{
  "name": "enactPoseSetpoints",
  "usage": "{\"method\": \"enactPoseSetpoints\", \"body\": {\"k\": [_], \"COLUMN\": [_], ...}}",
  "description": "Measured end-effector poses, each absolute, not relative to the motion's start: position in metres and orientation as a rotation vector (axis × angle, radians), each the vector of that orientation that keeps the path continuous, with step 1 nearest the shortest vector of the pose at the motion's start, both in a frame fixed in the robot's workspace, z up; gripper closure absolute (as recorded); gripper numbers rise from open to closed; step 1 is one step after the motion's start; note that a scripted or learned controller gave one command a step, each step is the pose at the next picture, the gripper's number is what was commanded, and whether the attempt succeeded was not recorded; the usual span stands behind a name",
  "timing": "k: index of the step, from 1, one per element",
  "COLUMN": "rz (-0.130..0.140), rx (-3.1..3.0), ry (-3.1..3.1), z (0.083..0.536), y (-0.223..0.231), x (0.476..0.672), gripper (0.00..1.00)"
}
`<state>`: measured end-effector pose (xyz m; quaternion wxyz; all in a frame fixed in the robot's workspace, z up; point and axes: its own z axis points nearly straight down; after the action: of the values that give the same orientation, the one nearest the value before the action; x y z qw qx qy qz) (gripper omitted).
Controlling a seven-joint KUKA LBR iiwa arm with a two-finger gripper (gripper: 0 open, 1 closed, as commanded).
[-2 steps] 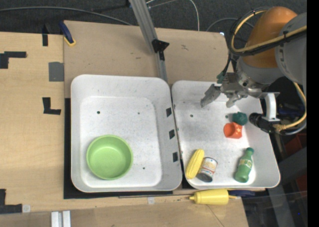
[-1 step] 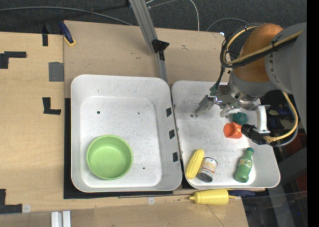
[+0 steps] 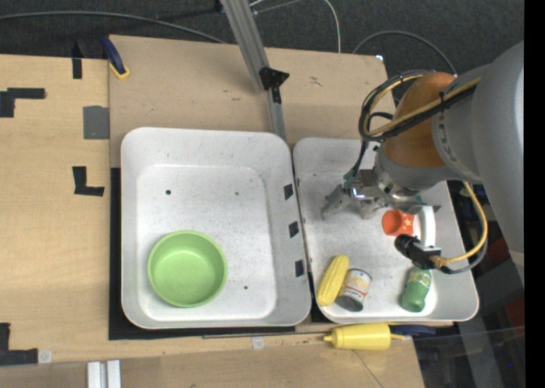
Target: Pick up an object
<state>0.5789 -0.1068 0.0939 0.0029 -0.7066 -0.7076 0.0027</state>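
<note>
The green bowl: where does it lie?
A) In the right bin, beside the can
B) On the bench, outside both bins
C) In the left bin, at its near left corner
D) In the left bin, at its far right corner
C: the green bowl sits inside the left bin, in its near left corner, far from the can in the right bin.

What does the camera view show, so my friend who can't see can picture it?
A grey robot arm with an orange band reaches from the right, its tool low over the right white bin, which holds a corn cob, a small can, a green bottle and an orange object. The left bin holds a green bowl. A yellow bottle lies on the bench outside.
</note>
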Motion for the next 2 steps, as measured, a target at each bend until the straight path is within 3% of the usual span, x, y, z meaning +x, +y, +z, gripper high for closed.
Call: {"method": "enactPoseSetpoints", "body": {"k": [1, 2], "rz": [0.003, -0.004], "rx": [-2.216, -2.221], "ry": [-2.223, -2.226], "z": [0.107, 0.167], "y": [-0.106, -0.101], "x": [0.58, 0.586], "gripper": [1.0, 1.0]}}
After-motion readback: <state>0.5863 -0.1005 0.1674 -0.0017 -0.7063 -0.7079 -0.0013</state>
